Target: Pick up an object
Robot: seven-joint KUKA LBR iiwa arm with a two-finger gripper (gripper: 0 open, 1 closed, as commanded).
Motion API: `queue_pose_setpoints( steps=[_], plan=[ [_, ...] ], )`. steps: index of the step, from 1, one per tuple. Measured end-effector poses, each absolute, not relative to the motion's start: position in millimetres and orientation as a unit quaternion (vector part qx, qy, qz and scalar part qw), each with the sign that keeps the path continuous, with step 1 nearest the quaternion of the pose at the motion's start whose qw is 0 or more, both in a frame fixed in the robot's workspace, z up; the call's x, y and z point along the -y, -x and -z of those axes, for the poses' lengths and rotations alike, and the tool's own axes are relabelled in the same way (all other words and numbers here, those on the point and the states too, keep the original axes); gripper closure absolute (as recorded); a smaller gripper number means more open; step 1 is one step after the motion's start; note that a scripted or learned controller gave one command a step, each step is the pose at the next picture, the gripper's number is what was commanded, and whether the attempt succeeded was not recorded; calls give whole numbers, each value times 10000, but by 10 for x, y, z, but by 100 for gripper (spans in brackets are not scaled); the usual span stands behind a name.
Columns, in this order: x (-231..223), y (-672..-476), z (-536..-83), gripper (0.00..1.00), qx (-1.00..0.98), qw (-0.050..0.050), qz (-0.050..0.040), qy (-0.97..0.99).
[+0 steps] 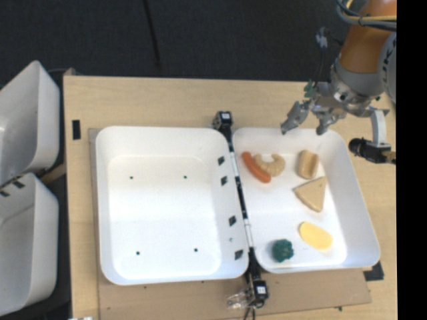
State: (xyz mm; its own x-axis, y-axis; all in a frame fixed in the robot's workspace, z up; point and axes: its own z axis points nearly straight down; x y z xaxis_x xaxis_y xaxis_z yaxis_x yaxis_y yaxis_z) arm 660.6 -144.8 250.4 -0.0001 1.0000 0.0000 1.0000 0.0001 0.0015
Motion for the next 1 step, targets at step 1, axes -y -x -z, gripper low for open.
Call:
queue_pose_setpoints(
  steps=[1],
  plan=[
    [965,-6388,-1024,0,-7088,42,-9,-7054]
  ],
)
